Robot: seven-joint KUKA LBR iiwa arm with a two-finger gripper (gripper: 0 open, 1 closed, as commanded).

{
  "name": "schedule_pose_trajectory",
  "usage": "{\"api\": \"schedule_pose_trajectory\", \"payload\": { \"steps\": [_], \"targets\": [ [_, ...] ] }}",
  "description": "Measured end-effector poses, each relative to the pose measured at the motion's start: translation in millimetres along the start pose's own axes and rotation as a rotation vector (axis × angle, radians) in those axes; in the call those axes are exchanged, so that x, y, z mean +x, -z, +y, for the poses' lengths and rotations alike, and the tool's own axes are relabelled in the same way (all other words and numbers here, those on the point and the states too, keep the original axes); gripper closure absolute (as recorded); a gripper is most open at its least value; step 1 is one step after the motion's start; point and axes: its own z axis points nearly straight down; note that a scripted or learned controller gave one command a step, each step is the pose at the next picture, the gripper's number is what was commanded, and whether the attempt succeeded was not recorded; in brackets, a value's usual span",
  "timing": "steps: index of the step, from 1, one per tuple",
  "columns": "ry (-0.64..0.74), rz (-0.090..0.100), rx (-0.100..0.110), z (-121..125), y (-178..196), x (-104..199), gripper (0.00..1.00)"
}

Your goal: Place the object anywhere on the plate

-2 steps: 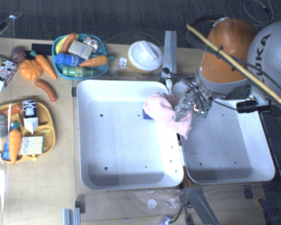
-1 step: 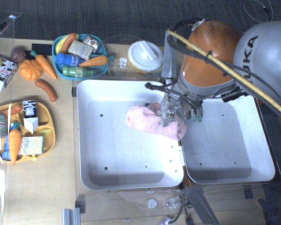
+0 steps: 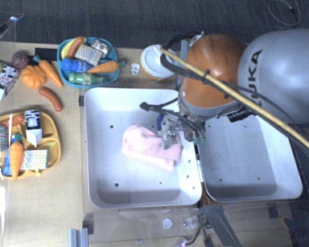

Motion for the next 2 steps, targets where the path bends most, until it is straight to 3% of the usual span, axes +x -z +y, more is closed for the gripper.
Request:
{"api": "schedule_pose_trajectory", "payload": {
  "steps": [1, 2],
  "targets": [
    [0.001, -0.003, -0.001, 48.2, 10.4, 14.5, 1.00],
    [0.000, -0.003, -0.001, 48.1, 10.5, 14.4, 0.00]
  ]
}}
